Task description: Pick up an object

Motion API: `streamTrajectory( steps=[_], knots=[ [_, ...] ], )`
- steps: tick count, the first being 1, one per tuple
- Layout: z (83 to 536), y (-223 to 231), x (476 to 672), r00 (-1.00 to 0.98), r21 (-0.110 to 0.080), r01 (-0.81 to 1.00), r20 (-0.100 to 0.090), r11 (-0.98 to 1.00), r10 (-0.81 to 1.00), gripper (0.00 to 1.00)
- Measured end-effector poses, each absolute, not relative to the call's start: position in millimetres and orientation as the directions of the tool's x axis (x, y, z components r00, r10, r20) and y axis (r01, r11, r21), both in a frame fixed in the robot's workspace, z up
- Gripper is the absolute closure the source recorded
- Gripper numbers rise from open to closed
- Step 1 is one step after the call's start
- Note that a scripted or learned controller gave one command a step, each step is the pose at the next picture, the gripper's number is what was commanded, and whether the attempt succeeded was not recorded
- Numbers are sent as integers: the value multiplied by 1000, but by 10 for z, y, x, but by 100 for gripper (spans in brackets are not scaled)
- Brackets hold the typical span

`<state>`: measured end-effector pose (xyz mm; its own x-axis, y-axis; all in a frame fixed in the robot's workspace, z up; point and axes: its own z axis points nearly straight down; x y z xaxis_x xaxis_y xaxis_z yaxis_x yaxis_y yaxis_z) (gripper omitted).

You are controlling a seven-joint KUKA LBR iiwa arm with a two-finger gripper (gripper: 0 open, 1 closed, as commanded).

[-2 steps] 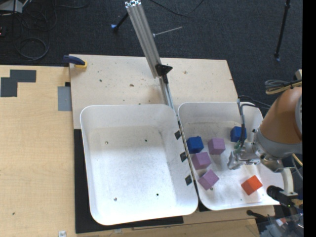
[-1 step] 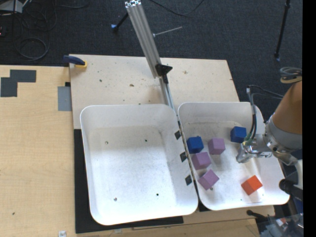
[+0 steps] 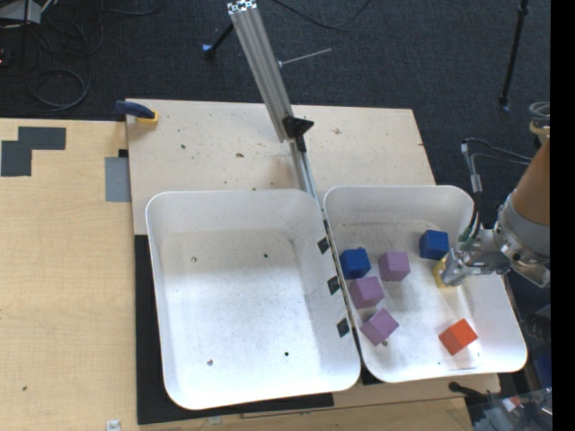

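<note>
Two white bins (image 3: 171, 214) share our bench. By the right bin's right edge, the gripper (image 3: 452, 268) hovers, grip state indiscernible. We judge no block lifted yet.

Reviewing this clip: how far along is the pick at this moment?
Done: the gripper is down inside the right bin, beside a blue cube and a small yellow piece. In hand: nothing visibly held between the fingers. Left: closing on an object and lifting it. The purple cubes and orange cube lie untouched.
</note>
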<state>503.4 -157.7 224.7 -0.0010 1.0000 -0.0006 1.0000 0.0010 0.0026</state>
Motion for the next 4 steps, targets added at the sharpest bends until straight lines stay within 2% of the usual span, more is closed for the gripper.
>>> streamTrajectory(
  steps=[2,3,4],
  knots=[
    [2246,-619,5327,-3,-2,1000,1,3,1000,100],
    [2213,-155,5632,-4,-1,1000,0,4,1000,100],
    [2187,401,5742,-5,-3,1000,2,5,1000,100]
  ],
)
